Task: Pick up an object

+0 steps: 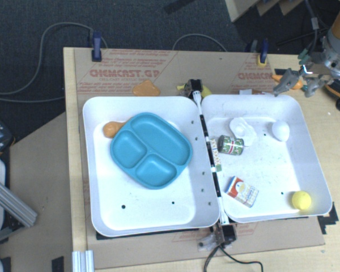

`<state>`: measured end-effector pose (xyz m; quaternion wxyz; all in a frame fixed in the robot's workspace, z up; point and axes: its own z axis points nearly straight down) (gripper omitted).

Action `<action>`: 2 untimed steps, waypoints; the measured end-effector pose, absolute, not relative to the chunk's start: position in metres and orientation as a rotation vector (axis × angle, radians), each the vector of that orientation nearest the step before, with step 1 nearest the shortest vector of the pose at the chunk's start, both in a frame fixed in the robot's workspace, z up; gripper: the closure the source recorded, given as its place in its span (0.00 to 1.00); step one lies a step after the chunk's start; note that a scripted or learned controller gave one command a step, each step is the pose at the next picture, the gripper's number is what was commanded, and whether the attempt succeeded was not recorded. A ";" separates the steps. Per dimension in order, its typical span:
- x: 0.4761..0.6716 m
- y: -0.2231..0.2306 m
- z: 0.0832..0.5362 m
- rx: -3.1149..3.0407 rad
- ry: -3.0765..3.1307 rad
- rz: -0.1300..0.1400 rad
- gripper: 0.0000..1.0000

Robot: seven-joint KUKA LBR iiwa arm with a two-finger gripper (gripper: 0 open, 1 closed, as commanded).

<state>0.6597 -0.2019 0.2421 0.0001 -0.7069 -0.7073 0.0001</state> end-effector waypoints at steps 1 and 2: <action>0.604 -0.141 0.144 -2.207 -2.216 0.008 0.00; 0.612 -0.099 0.082 -2.215 -2.225 0.001 0.00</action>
